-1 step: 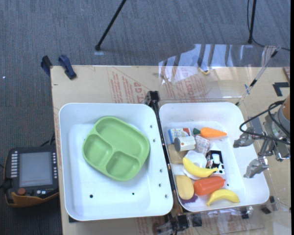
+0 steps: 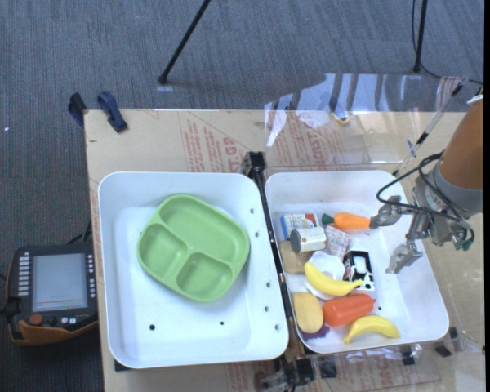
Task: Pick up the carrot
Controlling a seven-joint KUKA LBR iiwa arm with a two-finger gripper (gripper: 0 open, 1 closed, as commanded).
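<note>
The carrot (image 2: 350, 220) is seen lying flat in the right bin (image 2: 435, 300), just beyond the small white can (image 2: 308, 239), its green top toward the can. The gripper (image 2: 396, 235) is spread wide, nothing held, beside the carrot's orange tip. It is judged light, stiff, smooth plastic; best gripped across its thick middle

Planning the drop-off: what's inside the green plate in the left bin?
The green plate shows three bare compartments with nothing in them. What lies beneath it on the left bin's floor is covered.
</note>
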